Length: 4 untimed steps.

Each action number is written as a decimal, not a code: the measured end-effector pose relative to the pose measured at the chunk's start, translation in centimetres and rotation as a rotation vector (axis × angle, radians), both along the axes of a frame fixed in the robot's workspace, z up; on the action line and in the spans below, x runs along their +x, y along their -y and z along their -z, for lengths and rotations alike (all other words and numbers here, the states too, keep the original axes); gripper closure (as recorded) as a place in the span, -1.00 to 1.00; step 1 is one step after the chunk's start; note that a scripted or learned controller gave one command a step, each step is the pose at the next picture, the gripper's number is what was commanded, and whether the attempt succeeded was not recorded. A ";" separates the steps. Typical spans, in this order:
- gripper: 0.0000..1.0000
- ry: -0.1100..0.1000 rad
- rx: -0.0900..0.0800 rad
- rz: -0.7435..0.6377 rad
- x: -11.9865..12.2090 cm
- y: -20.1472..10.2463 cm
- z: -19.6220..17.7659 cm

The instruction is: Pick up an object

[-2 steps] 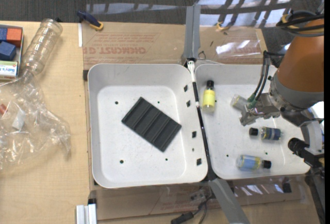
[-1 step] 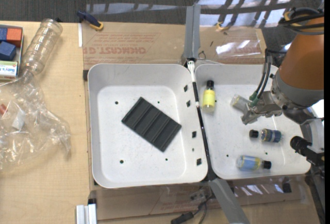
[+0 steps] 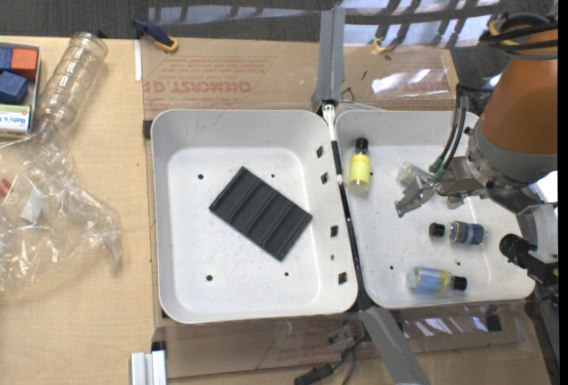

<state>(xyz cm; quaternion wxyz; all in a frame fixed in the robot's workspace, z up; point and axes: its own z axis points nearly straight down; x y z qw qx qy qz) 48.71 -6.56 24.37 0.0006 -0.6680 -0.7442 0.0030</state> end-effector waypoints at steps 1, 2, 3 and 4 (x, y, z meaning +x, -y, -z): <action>-1.00 0.001 0.003 0.062 -1.0 6.2 6.0; 1.00 0.000 0.003 0.061 -1.0 6.2 5.2; 1.00 -0.001 0.002 0.061 -0.9 6.2 4.4; 1.00 -0.003 0.002 0.060 -0.9 6.3 3.6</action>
